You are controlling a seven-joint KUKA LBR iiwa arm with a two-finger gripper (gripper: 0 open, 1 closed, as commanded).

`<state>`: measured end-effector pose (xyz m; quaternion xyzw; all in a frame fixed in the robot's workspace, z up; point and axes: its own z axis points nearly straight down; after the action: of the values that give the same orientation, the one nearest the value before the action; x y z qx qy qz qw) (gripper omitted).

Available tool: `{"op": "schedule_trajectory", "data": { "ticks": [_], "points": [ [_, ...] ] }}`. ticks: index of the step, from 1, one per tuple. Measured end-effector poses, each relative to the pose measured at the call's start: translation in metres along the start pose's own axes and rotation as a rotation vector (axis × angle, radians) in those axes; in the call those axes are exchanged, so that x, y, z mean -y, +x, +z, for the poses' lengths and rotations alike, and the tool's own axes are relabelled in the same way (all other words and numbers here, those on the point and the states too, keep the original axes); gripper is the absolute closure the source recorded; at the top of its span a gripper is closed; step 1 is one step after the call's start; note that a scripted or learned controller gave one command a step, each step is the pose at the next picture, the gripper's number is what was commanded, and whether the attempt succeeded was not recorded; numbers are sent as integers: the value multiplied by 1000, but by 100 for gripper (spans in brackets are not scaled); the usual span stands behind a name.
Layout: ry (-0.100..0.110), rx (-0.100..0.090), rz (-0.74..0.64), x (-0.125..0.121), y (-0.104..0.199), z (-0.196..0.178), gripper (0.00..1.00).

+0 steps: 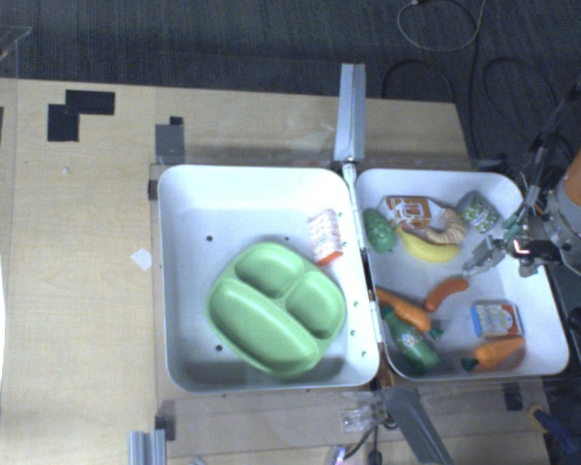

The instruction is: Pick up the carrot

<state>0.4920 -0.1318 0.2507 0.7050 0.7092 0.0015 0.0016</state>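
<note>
Gripper [499, 250], fingers spread and holding nothing, hangs at right of frame; carrot [403, 308] at lower centre looks light, stiff, slick, so grab mid-body.

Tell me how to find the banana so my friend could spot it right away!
Look at the white bin on the side where the robot arm reaches in. The banana lies near that bin's far wall, just in front of a brown-and-white packet and above a reddish sausage in the picture. It is the only yellow thing there, curved like a smile.
</note>
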Motion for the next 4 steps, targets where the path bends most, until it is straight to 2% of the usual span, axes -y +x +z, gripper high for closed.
{"op": "schedule_trajectory", "data": {
  "ticks": [1,2,3,4],
  "points": [
    [-14,4,-134,-19,29,161,0],
    [-2,0,57,3,62,47,0],
    [-8,3,22,2,47,153,0],
    [-9,1,19,1,48,143,100]
  ]
}}
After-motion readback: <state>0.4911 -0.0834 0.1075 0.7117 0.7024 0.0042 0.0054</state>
